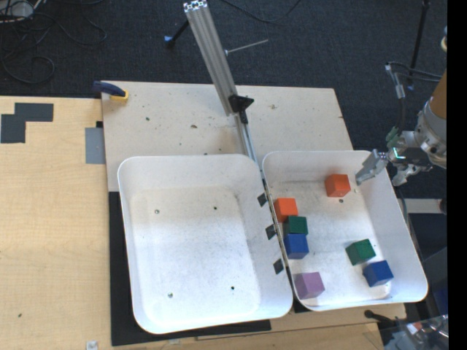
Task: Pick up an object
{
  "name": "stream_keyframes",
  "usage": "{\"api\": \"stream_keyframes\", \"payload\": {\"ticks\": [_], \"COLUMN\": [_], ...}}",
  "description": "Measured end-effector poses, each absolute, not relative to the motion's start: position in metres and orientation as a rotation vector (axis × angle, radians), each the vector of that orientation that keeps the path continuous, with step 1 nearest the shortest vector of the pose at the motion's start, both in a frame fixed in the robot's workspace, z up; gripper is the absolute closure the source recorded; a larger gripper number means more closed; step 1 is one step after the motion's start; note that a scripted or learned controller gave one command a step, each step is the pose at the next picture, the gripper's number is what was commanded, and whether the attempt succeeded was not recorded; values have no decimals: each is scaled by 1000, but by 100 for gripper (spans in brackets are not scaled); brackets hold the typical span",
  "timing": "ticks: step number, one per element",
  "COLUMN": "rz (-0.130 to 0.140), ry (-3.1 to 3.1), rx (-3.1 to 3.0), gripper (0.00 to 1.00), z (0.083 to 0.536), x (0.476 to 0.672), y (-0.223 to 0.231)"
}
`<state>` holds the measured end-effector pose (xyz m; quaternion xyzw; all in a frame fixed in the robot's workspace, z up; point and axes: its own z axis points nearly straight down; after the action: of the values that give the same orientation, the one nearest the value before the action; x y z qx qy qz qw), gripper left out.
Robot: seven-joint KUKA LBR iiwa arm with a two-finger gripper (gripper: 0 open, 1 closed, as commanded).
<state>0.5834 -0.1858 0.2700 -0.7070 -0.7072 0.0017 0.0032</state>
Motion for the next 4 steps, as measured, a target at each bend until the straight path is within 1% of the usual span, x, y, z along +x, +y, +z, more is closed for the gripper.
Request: {"api": "stream_keyframes", "payload": {"ticks": [1, 2, 3, 4], "rz": [2, 7, 7, 7], "ry": [-2221, -2216, -2215, -2213], "rx": [-2218, -2215, -2217, -2219], "gripper": [0, 0, 0, 0], "z": [272, 211, 150, 95], "x": [584, 583, 588, 587], "y": [-186, -177, -179, -178]}}
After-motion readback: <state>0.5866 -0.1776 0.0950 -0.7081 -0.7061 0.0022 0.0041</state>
